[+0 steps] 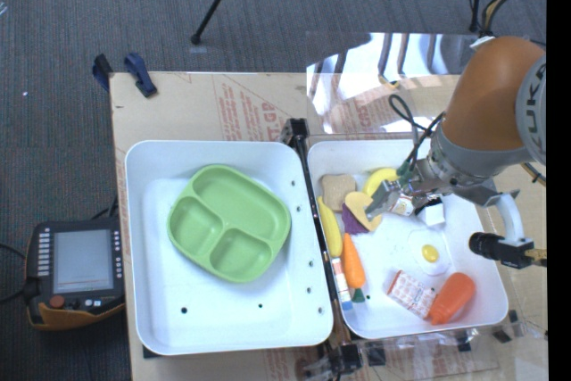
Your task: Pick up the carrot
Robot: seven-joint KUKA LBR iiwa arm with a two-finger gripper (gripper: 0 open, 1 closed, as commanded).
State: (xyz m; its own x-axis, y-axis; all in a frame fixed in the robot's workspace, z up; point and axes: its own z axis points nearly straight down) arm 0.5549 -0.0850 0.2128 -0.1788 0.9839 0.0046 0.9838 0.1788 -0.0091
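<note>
The carrot (353,260) is small and orange with a green stub at its near end. It lies lengthwise near the left wall of the right bin (495,317), just right of a yellow corn cob (330,226). My gripper (385,196) hangs over the upper middle of that bin, above and to the right of the carrot, close over a purple piece (355,222) and a yellow heart-shaped piece (358,207). The carrot lies apart from it, untouched.
The right bin also holds a tan cookie (337,188), a fried egg (429,253), a red-and-white packet (410,294), an orange bottle (451,297) and a marker (340,278). A green divided plate (229,222) sits in the left bin (143,281). A tablet (78,268) rests at far left.
</note>
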